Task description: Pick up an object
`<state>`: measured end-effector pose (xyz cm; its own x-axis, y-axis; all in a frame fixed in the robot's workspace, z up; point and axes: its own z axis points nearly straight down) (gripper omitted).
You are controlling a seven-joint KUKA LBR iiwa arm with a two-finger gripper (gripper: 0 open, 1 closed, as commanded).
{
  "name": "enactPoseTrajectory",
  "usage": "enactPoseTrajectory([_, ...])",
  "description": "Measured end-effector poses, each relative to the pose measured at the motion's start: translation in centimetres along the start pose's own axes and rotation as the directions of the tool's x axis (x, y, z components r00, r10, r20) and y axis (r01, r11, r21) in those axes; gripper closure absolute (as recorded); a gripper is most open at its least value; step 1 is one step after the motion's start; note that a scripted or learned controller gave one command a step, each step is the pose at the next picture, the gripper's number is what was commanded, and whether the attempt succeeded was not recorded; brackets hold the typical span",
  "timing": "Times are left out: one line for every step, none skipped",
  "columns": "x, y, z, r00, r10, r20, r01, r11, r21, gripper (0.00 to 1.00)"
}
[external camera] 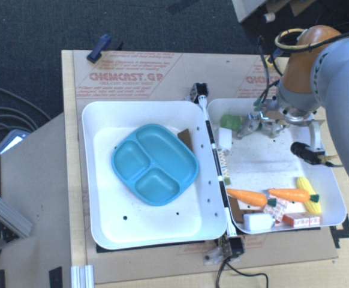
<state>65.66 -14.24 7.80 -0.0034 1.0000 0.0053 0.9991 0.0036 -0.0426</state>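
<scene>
The tool [253, 125] hovers low in the right bin [336, 188]; its state I cannot tell. Just beside it lies a small green block [229, 122], probably light and stiff, best pinched across its short sides.

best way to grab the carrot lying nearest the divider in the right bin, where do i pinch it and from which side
Grip the carrot across its thick orange middle, coming straight down from above. It lies flat and roughly left-right in the right bin, so the fingers should close across its narrow width, one on the far side and one on the near. The near side looks tight: a white block and other small items sit close below it.
</scene>
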Motion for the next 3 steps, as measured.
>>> enactPoseTrajectory([-6.5, 0.5, -0.4, 1.0, 0.003, 0.001, -0.003, 1.0, -0.022, 0.0])
enactPoseTrajectory([-6.9, -8.6, -0.3, 1.0, 0.002, 0.0, -0.002, 0.999, -0.039, 0.0])
enactPoseTrajectory([-7.7, -17.4, 0.1, 1.0, 0.001, -0.005, -0.001, 0.999, -0.036, 0.0])
